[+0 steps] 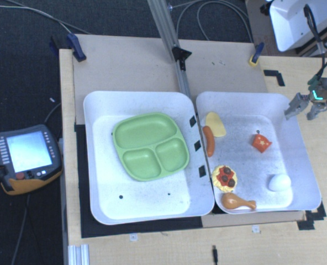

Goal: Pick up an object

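**Colours on the Bench**

Two shallow white plastic bins (97,148) sit on a pale tan bench top (130,59), with black matting beneath. The left bin carries a light green three-compartment plate (151,146). In the right bin: a pale yellow rounded toy (216,125), an orange-red sausage (209,140), a small red block (261,142) with a dark stem, a white egg-like ball (279,183), a yellow round pizza piece (225,178) — dotted red and black — and a brown-orange drumstick (238,202). Blue clamps (75,47) grip the bench edge.

Right bin (296,148): strawberry (261,142) far-centre, white egg (279,183) near-right, hot dog (209,139), pizza slice (225,178), chicken leg (238,202) along left wall.
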You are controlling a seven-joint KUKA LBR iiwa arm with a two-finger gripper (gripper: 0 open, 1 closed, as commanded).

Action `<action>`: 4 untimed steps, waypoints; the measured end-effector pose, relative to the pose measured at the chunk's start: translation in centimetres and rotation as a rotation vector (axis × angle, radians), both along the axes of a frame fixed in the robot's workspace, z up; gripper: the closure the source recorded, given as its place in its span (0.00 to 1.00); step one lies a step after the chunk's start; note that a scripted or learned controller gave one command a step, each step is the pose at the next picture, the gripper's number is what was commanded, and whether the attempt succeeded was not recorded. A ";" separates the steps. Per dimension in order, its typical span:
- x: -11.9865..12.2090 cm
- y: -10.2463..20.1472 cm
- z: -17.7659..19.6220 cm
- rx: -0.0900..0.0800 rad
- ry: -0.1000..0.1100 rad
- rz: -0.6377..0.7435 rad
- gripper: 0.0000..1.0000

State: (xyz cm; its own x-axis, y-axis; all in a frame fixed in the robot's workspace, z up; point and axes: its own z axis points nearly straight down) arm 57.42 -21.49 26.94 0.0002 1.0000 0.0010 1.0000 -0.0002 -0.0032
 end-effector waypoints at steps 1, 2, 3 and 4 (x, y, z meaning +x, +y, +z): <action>0.1 0.0 0.2 -0.001 -0.003 0.001 0.00; 0.7 0.6 -5.8 0.001 0.002 0.002 0.00; 0.4 -0.1 -11.6 0.001 0.001 0.000 0.00; 0.8 -0.2 -16.0 0.001 0.002 0.001 0.00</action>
